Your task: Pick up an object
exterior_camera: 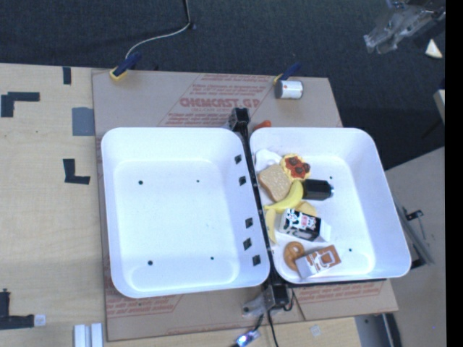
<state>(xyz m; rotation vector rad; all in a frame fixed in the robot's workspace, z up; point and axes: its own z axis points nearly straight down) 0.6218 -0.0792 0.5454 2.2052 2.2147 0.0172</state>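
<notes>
At upper right the gripper [396, 29] hangs blurred; we cannot tell its state. We should descend on the banana [288, 198] in the right bin [362, 194], clear of its neighbours.

Right bin [362, 194]: right half free; items [296, 219] crowd left wall.

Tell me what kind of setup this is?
Most likely a robot picking test bench in a lab, not a kitchen. Two white bins sit side by side on a cardboard sheet, toy food is piled in the right one, and the hand hangs at the upper right.
</notes>
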